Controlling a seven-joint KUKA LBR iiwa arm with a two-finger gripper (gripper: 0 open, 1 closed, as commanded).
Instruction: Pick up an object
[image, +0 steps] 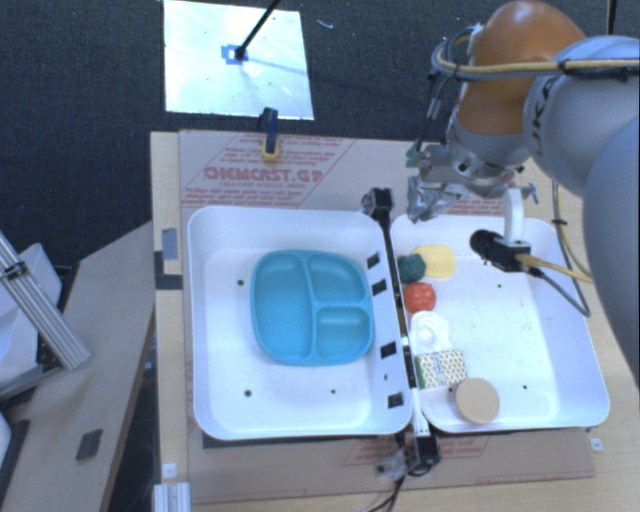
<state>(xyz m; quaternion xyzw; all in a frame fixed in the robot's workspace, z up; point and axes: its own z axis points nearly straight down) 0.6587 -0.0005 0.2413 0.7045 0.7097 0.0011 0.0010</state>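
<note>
The right bin (530, 340) holds several small objects along its left side: a yellow piece (438, 261), a dark green piece (410, 266), a red-orange ball (419, 296), a white piece (430, 329), a patterned little box (440, 367) and a tan round disc (477, 400). My gripper (425, 207) hangs over the bin's far left corner, just behind the yellow and green pieces and above them. It is open, with nothing between its fingers.
The left bin (215, 330) bears a blue divided plate (310, 307). A black divider with clips (392, 310) runs between the bins. A black cylinder on a cable (497, 250) hangs from the arm over the right bin's far part.
</note>
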